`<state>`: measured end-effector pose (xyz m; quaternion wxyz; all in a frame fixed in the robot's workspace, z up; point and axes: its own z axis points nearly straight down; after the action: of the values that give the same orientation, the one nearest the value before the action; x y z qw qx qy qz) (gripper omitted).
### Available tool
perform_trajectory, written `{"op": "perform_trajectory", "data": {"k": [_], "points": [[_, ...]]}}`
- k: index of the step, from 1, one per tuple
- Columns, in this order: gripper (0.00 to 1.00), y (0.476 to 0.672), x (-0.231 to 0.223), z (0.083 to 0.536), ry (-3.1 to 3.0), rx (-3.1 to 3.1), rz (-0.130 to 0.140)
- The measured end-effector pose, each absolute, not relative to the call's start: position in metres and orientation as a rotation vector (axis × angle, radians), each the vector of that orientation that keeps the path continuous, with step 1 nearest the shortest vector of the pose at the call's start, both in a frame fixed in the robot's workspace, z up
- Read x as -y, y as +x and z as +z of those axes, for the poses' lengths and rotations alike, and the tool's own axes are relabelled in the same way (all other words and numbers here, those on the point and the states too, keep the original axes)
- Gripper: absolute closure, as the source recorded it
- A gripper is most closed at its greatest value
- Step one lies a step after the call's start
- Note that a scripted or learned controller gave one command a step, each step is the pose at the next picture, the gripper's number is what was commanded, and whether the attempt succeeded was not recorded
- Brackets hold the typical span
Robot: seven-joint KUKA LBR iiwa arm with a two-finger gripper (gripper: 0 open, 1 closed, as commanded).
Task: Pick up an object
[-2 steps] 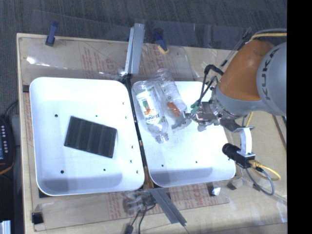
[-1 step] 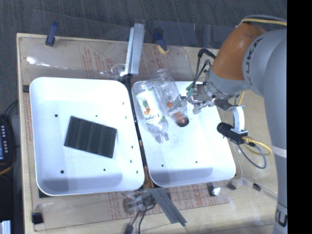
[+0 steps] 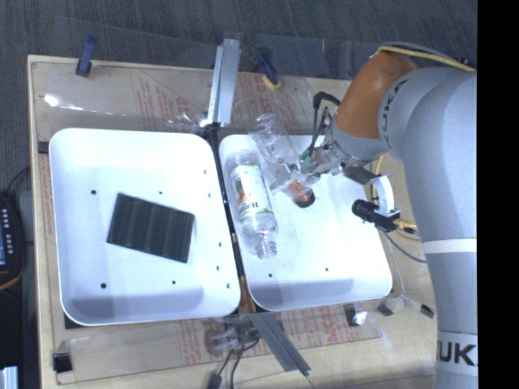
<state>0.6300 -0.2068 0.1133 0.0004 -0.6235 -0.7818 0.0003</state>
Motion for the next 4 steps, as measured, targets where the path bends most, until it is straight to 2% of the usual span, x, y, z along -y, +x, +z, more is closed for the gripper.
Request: {"op": "perform_trajectory", "data": {"k": [1, 2, 4], "points": [[0.0, 0.643, 0.212, 0.11, -1.976, 2.446, 0.005], [0.0, 0.656, 0.219, 0.11, -1.915, 2.48, 0.028], [0.0, 0.657, 0.221, 0.11, -1.868, 2.521, 0.026]]}}
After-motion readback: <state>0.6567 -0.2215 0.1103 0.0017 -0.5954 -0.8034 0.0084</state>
